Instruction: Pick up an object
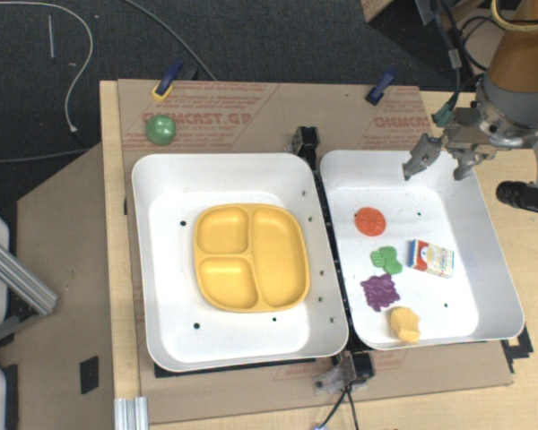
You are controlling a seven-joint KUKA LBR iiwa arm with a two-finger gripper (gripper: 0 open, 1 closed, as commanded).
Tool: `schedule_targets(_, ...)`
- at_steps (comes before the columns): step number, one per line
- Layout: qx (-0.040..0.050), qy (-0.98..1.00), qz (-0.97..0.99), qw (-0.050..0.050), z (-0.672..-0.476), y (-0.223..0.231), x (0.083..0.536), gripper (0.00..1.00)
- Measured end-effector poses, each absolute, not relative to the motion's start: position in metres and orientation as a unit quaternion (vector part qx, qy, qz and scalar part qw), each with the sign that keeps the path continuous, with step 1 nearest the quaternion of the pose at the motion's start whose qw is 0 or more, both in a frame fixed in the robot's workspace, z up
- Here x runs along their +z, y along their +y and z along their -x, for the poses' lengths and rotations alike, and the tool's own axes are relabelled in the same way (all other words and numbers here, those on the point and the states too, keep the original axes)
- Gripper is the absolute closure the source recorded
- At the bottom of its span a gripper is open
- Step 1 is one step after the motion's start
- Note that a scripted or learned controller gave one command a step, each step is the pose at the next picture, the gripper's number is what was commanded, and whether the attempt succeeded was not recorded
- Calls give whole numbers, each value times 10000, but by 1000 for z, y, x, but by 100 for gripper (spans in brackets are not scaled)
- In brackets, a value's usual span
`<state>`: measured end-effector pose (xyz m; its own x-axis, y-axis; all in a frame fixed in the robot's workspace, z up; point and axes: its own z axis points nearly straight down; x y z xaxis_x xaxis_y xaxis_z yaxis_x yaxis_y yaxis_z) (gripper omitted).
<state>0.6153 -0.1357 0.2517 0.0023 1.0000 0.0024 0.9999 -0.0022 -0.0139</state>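
Above the right bin's (484,240) far edge, the gripper (441,161) hangs spread wide, holding nothing: approach step; next, descend over the orange disc (369,221).

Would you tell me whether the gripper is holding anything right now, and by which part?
Nothing is held: the gripper hangs open above the right bin's far edge.

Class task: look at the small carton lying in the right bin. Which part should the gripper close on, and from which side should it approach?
Probably from above, closing across the short sides of the carton. It lies flat and looks boxy, and bare floor of the bin surrounds it, so the fingers should fit. The gripper hangs over the bin's far end.
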Motion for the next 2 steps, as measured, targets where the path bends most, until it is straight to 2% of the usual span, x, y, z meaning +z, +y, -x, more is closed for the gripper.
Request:
schedule_targets(1, 2, -7072, 7071, 5, -618, -135, 259, 0)
schedule_targets(2, 16, -7071, 7071, 27, -620, -138, 216, 0)
